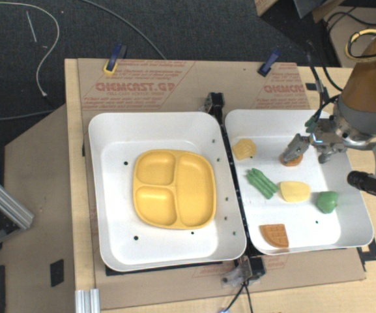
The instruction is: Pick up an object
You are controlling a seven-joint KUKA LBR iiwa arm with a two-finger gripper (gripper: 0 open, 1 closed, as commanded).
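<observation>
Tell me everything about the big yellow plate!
The plate is yellow and looks like smooth plastic, square with rounded corners. Raised ridges split it into three sections: two smaller ones on the left and one long one on the right. It lies flat, slightly turned, in the middle of the left bin, with nothing on it.

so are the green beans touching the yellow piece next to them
Apart. The camera view shows a strip of white bin floor between the green beans and the yellow piece.
</observation>
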